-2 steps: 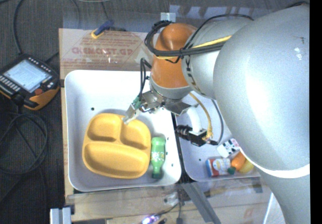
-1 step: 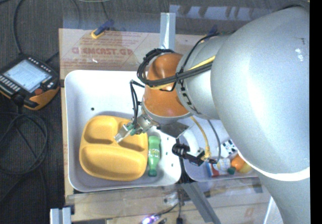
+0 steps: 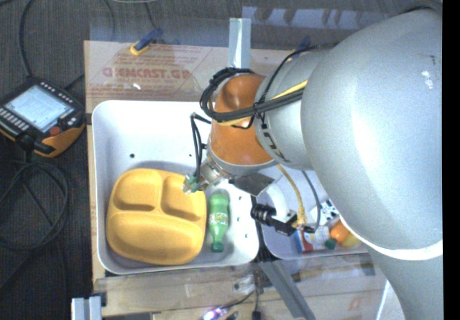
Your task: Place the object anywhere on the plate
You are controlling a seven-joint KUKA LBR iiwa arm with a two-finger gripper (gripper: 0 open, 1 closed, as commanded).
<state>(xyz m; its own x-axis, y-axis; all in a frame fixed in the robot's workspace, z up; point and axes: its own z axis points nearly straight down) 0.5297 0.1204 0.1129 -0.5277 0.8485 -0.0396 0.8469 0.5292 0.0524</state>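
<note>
Nearest us bulks the arm (image 3: 374,131), a smooth, rounded grey shell covering the right half of the scene, with a glossy orange band (image 3: 237,124) above the wrist and black and yellow cables looped around it. Below the band the gripper (image 3: 194,183) points down at the right rim of the plate (image 3: 154,218), near the bottle's cap; we cannot tell how it is set, for its tip is too small and crowded to read.

The plate is a matte yellow tray with rounded corners and three shallow compartments, lying in the lower half of the left bin (image 3: 136,131), a shallow white tub with a smooth floor and curved walls. The plate's near edge sits close to the bin's front wall; bare floor lies behind it, toward the bin's back wall.

The bottle (image 3: 218,220) is small, green and translucent, with a paler label around its middle. It lies lengthwise on the bin floor just beside the plate's right edge, between plate and bin wall, not on the plate.

The right bin (image 3: 280,243) holds small coloured items, partly hidden under the arm.
</note>
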